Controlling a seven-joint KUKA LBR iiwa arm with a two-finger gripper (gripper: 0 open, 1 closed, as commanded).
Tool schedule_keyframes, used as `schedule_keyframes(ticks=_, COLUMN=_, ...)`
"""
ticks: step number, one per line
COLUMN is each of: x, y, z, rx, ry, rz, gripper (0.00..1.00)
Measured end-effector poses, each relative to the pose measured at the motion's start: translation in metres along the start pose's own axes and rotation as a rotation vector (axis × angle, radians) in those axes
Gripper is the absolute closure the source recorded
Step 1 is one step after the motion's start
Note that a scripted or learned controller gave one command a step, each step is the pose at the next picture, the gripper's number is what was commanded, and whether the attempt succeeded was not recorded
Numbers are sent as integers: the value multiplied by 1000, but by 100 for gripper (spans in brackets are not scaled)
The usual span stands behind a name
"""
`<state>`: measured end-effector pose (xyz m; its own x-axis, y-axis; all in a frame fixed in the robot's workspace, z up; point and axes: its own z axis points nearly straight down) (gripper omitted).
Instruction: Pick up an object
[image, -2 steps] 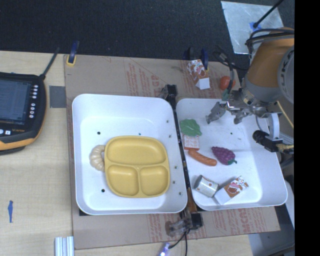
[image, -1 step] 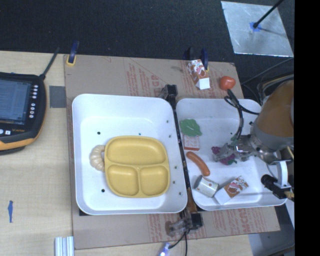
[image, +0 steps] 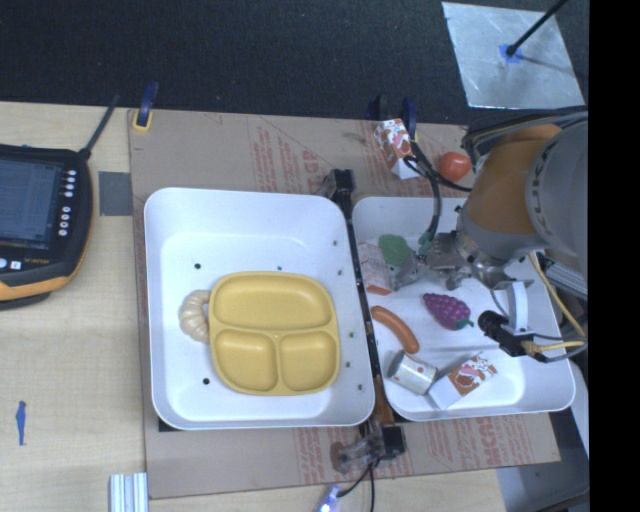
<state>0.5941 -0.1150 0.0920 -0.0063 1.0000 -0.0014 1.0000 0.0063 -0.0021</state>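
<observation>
Brown cardboard (image: 250, 160) on a pale wood bench (image: 60, 380) bears both bins; gripper (image: 440, 262) state unclear

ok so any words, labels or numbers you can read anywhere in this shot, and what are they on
None can be read as they stand.
Cardboard sheet under the bins: faint red print, too blurred to read.
Small carton in the right bin: printed pack, text too small.
Second small carton behind the right bin: print too small.
Orange-edged pendant at the left: screen and buttons, nothing legible.
</observation>
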Motion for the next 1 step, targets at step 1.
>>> schedule_keyframes(ticks=1, x=-27, y=-45, z=1, rx=3, ry=1, rz=2, gripper=0)
